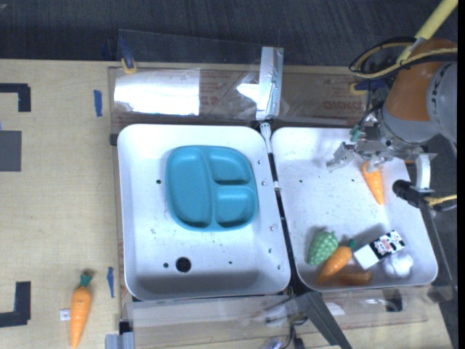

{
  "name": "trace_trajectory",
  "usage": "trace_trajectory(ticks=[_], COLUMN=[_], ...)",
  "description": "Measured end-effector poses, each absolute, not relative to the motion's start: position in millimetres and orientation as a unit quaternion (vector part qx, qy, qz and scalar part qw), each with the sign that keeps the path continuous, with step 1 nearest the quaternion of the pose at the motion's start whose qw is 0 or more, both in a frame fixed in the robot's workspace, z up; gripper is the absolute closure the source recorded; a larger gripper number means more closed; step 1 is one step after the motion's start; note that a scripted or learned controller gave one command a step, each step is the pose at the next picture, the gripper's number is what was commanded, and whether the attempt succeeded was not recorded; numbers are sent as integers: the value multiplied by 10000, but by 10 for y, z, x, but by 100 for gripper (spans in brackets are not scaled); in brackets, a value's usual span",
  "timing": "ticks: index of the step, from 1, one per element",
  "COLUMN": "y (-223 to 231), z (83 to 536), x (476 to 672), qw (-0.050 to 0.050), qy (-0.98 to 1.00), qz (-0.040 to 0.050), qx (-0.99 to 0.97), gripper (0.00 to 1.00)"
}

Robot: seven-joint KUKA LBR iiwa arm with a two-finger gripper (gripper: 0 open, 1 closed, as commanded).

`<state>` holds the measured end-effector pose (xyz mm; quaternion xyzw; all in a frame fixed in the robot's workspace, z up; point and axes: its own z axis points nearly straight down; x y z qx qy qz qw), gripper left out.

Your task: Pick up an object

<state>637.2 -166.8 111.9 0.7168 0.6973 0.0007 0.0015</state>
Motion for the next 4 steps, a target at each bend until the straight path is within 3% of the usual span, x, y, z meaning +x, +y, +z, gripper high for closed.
trace_trajectory(ticks=[1,2,3,4], y=[-1881,-1664,-2168,-1463], z=[1030,954,1193,863], x=[6250,6394,6209,6363], qw=[7,54,37,10], qy=[7080,7615,7483,8339], qz=[123,63,60,8], qx=[7061,6481,6634,5520], gripper=[0,0,0,0])
